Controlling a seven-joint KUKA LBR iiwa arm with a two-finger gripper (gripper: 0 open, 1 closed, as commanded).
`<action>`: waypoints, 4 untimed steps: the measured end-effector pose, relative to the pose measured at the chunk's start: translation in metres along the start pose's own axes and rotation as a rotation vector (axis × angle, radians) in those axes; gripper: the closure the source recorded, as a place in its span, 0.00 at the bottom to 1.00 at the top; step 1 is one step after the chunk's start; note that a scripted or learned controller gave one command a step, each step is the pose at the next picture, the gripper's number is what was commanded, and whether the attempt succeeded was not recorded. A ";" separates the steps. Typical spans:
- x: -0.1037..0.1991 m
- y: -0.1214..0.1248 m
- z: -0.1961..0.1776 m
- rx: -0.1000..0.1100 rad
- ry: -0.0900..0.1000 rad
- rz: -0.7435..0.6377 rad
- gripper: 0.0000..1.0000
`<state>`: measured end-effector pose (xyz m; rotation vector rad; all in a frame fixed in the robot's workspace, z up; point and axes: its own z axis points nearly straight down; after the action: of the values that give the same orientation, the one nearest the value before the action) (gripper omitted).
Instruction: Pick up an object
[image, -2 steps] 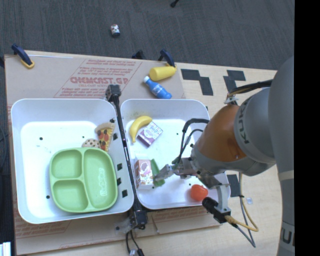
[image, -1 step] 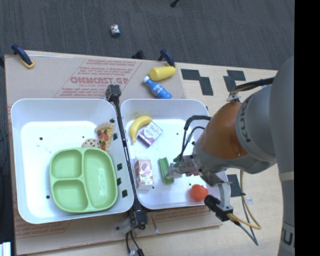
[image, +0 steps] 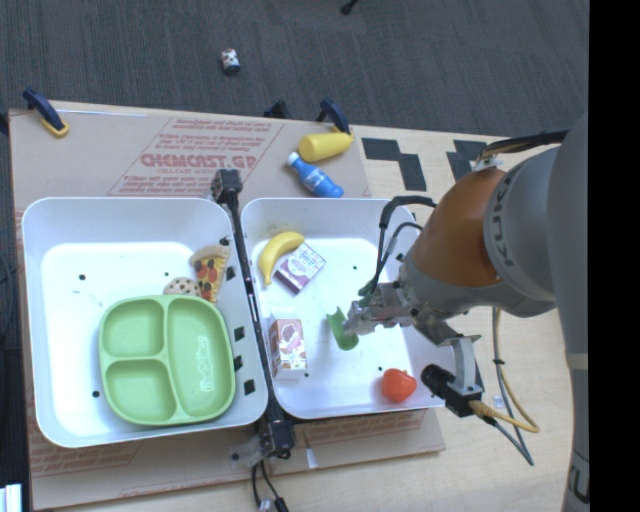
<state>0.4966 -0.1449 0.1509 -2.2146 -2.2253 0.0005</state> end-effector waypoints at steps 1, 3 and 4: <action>-0.045 0.032 -0.022 0.000 -0.001 0.001 1.00; -0.055 -0.021 0.060 0.003 0.001 -0.002 0.00; -0.055 -0.020 0.049 0.004 0.001 -0.007 1.00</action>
<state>0.4766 -0.2002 0.1015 -2.2046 -2.2303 0.0034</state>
